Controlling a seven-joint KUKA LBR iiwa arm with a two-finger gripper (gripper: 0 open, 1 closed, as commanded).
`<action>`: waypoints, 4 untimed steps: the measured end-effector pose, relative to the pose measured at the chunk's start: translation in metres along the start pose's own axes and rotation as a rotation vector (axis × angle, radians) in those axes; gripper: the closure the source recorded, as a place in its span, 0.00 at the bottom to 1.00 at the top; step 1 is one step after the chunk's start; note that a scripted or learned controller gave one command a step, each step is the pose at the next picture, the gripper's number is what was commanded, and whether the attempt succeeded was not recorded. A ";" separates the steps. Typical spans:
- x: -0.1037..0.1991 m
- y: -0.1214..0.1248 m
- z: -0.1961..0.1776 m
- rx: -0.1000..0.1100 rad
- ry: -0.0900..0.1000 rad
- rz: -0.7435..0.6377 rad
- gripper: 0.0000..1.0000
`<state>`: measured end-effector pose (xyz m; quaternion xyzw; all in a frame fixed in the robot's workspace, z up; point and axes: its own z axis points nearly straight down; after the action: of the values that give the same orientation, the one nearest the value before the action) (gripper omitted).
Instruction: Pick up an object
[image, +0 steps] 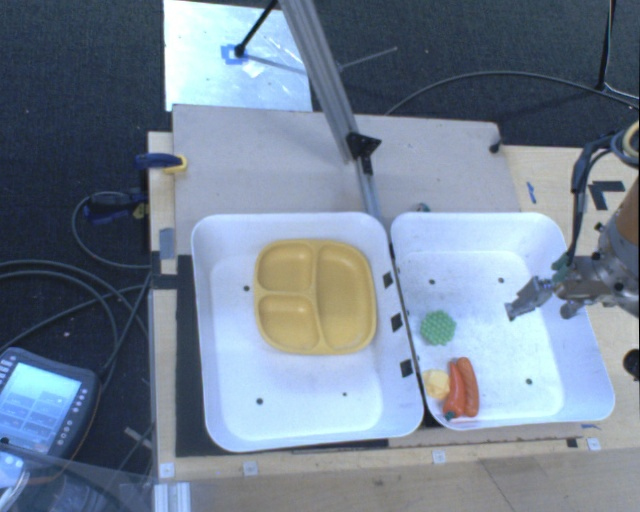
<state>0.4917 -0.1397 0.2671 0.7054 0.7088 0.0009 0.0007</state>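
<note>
The arm reaches in from the right, low over the right bin (500, 250), its gripper (530, 298) near that bin's right wall. Whether the fingers are apart or together cannot be told; nothing shows between them. In the right bin's near left corner lie a green ball (438, 327), a small yellow piece (436, 383) and a red sausage (462, 388), well apart from the gripper. The left bin (230, 400) on the desk (260, 150) holds a yellow divided plate (315, 297).

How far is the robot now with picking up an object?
Nothing looks picked yet. The green object, the yellow piece and the orange-red sausage all lie in the right bin. The pincer hangs above that bin's right part, apart from them. Reaching, grasping and lifting remain.
</note>
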 end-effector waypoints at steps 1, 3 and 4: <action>0.000 0.000 0.000 -0.001 0.000 0.003 0.00; -0.003 -0.001 0.105 0.008 0.001 0.005 0.00; 0.000 -0.001 0.166 0.003 0.003 0.004 0.00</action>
<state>0.4910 -0.1397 0.1012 0.7070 0.7072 0.0007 -0.0015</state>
